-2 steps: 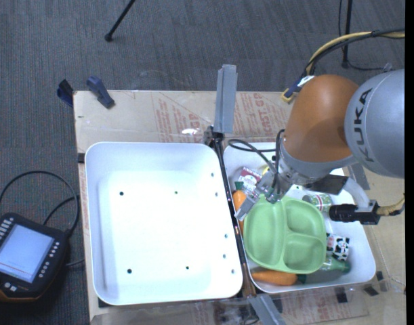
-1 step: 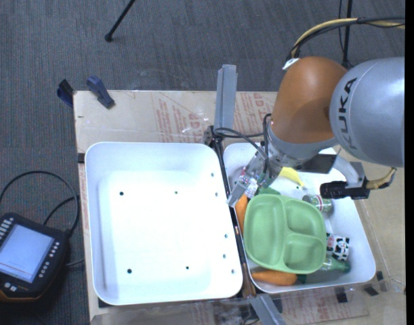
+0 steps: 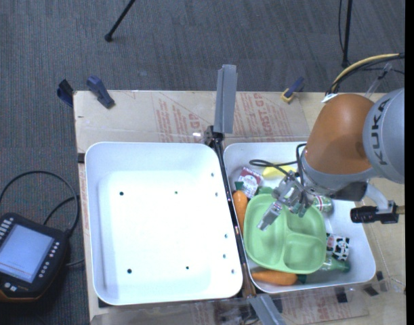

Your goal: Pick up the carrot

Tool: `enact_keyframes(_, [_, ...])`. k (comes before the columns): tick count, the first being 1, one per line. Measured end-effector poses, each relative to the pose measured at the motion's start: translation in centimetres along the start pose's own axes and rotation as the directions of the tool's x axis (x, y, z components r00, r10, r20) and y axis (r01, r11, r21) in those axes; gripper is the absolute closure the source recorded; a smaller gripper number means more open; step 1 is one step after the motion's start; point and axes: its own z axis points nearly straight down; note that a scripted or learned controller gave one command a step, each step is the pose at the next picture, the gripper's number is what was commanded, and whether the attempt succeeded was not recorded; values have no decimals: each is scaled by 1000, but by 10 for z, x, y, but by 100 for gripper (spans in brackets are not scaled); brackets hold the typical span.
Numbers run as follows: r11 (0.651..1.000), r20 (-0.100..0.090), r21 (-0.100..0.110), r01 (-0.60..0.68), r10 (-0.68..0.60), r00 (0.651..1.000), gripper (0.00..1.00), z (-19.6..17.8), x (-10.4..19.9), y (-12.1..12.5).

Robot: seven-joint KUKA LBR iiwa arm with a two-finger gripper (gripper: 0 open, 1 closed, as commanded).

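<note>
From the overhead camera, the tool hovers with fingers spread above the pale green divided plastic tray in the right white bin. An orange carrot lies just left of the tray.

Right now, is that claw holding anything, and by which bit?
Nothing shows between the gripper fingers; it hovers over the green tray. The carrot lies untouched.

grey arm, orange band, KUKA mark, blk cables
</note>
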Motion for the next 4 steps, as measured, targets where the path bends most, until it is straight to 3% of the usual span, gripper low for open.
enact_keyframes(1, [1000,-1,-1,-8,8,1000,100,-9,-1,-2])
enact_keyframes(2, [985,3,-2,-173,173,985,100,-80,-53,-2])
enact_keyframes(3, [853,0,1,-522,522,853,100,-87,2,7])
enact_keyframes(4, [854,-2,4,-520,520,854,100,-96,2,8])
